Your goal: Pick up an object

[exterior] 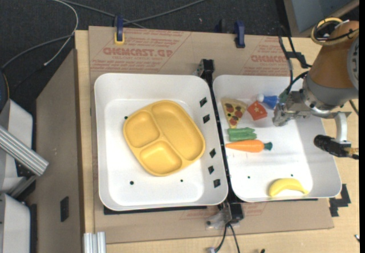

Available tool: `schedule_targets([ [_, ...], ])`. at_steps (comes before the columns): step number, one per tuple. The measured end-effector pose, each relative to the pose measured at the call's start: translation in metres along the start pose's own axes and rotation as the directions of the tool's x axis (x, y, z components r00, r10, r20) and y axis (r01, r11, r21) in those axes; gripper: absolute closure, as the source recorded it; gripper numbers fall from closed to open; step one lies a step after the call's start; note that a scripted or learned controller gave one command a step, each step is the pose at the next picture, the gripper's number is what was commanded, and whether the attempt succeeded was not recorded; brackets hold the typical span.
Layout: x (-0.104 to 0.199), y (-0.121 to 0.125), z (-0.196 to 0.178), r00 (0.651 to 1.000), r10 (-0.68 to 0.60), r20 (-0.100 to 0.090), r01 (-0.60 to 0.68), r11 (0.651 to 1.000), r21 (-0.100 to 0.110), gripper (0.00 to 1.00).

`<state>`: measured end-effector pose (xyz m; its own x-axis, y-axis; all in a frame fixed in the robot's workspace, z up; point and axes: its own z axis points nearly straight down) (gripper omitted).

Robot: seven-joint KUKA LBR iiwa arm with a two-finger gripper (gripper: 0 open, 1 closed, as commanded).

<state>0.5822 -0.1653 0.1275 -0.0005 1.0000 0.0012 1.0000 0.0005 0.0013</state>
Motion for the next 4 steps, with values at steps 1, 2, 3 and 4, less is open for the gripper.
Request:
schedule_targets([
  [1, -0.009, -0.002, -0.058, 1.0, 0.001, 0.003, -0.001, 1.0, -0.004, 1.0],
  [2, -0.009, 0.0, -0.111, 1.0, -0.001, 0.003, 0.001, 1.0, -0.005, 1.0],
  [3, 0.043, 0.014, -0.099, 1.0, -0.006, -0.002, 0.006, 1.0, 0.003, 1.0],
  [4, 0.102, 0.022, -0.093, 1.0, -0.005, -0.001, 0.005, 1.0, 0.004, 1.0],
])
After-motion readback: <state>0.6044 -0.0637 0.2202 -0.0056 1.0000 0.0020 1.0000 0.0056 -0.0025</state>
